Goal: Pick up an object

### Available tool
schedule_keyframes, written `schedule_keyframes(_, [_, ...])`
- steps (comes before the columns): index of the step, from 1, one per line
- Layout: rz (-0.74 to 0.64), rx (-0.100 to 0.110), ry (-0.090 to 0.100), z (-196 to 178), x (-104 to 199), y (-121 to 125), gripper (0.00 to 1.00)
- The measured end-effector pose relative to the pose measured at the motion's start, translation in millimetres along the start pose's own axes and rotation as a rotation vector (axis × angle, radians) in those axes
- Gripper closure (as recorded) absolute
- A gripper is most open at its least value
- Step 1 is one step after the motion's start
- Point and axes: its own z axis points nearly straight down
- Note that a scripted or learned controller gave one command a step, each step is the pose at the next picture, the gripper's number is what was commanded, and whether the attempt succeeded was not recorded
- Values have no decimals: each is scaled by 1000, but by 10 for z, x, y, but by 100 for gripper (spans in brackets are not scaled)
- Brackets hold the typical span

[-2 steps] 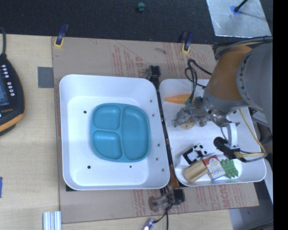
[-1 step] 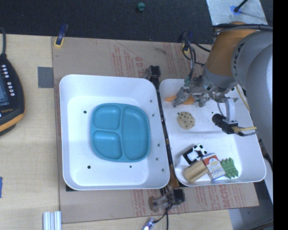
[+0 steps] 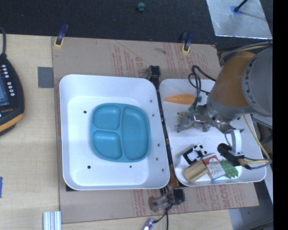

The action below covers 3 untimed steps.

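My gripper (image 3: pixel 186 122) is low over the middle of the right bin (image 3: pixel 172 87), reaching in from the right under the grey arm and its orange band. An orange carrot (image 3: pixel 179 99) lies just beyond it toward the bin's far side. Nearer the front of the same bin sit a small black-and-white object (image 3: pixel 194 154), a tan wooden cylinder (image 3: pixel 196 171), a red-and-white box (image 3: pixel 214 167) and a green item (image 3: pixel 230 171), packed together. I see nothing held in the gripper.
The left bin (image 3: pixel 72 128) holds a blue divided plate (image 3: pixel 120 131) at its centre. A teach pendant (image 3: pixel 2 96) lies on the bench at far left. Clamps hold the cardboard sheet at its back edge.
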Motion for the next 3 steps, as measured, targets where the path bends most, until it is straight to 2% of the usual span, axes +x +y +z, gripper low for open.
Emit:
schedule_keyframes(1, [1,-3,1,-8,60,536,0])
schedule_keyframes(2, [1,-3,1,-11,68,786,0])
schedule_keyframes(3, [-2,-4,0,-12,-13,904,0])
